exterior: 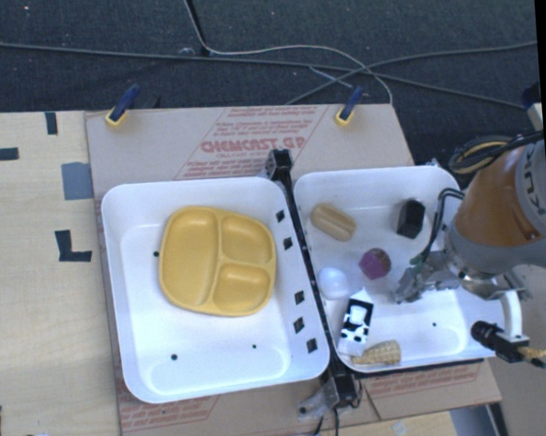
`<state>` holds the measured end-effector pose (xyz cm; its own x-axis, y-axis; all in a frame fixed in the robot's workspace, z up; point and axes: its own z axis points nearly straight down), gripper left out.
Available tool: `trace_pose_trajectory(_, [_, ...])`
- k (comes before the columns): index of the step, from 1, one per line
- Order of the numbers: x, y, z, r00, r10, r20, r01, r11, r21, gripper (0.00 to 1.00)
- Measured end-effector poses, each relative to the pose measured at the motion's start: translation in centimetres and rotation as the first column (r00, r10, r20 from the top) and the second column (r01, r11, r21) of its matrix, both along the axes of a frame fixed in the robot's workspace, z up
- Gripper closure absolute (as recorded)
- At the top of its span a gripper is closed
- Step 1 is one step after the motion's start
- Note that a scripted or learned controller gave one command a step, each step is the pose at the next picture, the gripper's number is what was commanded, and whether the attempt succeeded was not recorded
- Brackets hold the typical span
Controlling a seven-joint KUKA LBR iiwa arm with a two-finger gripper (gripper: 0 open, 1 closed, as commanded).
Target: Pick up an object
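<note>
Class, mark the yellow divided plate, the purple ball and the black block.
yellow divided plate (pixel 217 260), camera view, central ridge.
purple ball (pixel 374 263), camera view, top.
black block (pixel 410 217), camera view, upper face.

I've got bare floor in the right bin (pixel 452 335) under my gripper (pixel 412 284), open room toward its near right corner. To the left it's crowded: purple ball (pixel 374 263) close by, white ball (pixel 332 280), black-and-white block (pixel 357 319), cone (pixel 378 353) along the near wall. Black block (pixel 410 217) and tan roll (pixel 333 221) sit farther back. The yellow plate (pixel 217 260) fills most of the left bin (pixel 129 299), leaving its near strip bare.
</note>
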<state>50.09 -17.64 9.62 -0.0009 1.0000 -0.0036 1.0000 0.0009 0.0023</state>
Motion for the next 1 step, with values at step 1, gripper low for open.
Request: trace_pose_trajectory(1, [0.32, -0.58, 4.41, 1.0, 0.0, 0.0, 0.0, 1.0, 0.003, 1.0])
